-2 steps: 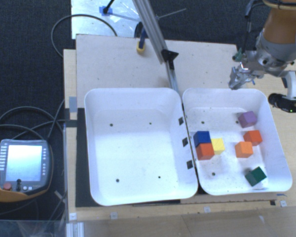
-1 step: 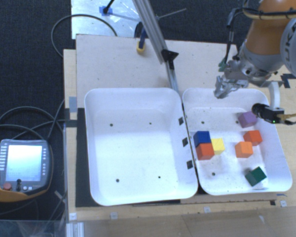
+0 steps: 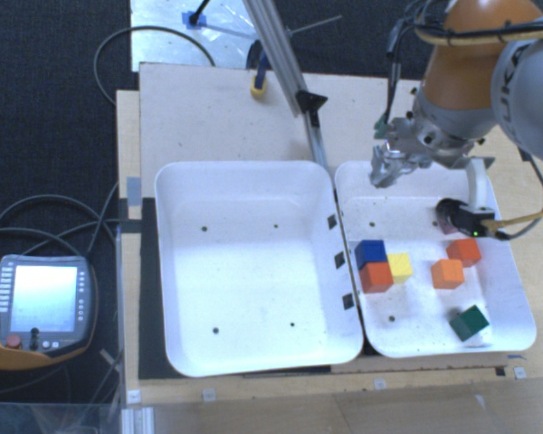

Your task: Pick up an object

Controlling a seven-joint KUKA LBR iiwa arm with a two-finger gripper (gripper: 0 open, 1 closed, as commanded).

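Observation:
Several small cubes lie in the right bin [image 3: 416,333]. A blue cube [image 3: 371,252], a red-orange cube [image 3: 376,278] and a yellow cube [image 3: 400,266] sit bunched together near the bin's left wall. An orange cube [image 3: 447,273] and a red cube [image 3: 465,251] lie further right, and a green cube [image 3: 470,322] rests near the front right corner. My gripper [image 3: 386,170] hangs over the bin's far left part, above and behind the blue cube, with nothing seen in it.
The left bin [image 3: 253,269] stands beside the right one, their rims touching. A slanted metal rod [image 3: 281,48] crosses the board behind the bins. A teach pendant [image 3: 36,310] with its cable lies off the bench at the left.

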